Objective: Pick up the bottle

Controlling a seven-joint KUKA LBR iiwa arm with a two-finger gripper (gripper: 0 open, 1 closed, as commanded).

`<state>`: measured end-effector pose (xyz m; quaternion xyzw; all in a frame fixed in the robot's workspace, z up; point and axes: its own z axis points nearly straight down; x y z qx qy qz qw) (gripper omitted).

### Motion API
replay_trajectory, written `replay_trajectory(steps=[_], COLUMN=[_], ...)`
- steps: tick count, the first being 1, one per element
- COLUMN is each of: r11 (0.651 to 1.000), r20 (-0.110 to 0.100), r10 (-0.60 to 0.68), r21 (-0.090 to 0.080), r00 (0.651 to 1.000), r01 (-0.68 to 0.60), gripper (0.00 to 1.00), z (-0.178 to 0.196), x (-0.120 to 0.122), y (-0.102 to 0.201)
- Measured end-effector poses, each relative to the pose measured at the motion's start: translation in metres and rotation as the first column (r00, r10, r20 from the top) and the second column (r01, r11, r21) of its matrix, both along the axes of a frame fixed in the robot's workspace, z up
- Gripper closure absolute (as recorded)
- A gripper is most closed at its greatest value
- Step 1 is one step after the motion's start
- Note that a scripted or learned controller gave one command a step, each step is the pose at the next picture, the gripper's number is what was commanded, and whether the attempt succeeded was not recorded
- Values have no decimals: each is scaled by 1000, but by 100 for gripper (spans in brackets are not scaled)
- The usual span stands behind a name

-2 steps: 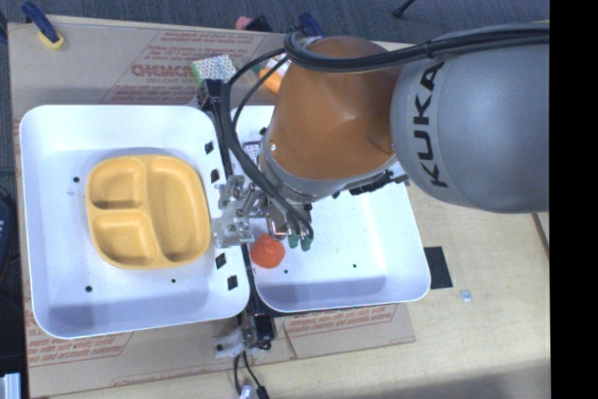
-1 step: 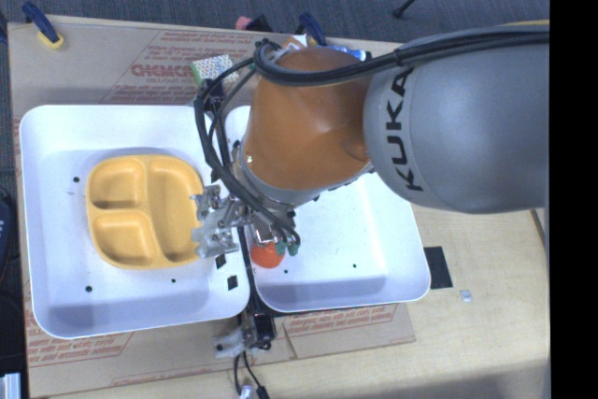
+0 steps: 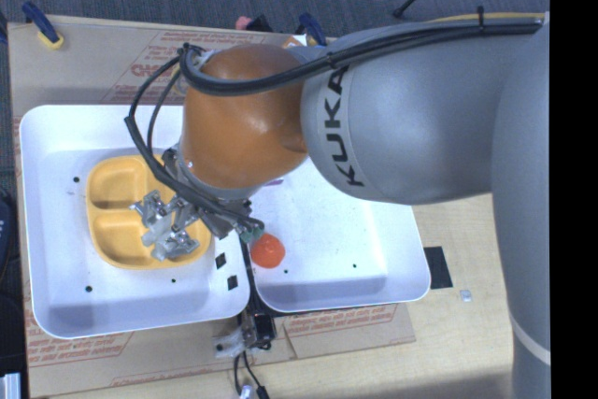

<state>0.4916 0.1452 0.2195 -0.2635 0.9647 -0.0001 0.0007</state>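
Note:
My gripper (image 3: 168,227) hangs over the left bin (image 3: 56,294), right above a yellow divided dish (image 3: 112,192). Its two metal fingers (image 3: 152,208) stand apart, open, with nothing between them. A small orange-red rounded object (image 3: 268,250) lies in the right bin (image 3: 374,280), close to the divider and just right of the wrist. I cannot tell whether it is the bottle or part of it. The large orange band and grey arm (image 3: 374,107) cover much of both bins.
The yellow dish lies in the middle of the left bin. Black cables (image 3: 140,117) loop from the wrist over that bin. Blue clamps (image 3: 42,23) hold the cardboard base at the back edge. A small cable connector (image 3: 245,336) sits at the front between the bins.

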Motion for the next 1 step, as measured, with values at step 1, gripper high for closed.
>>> replay_trajectory(steps=[1], r11=[998], r20=[-3], r10=[63], r21=[-2], r00=[998], r01=[-63], gripper=[100], z=[-12], x=[-3], y=[-46])
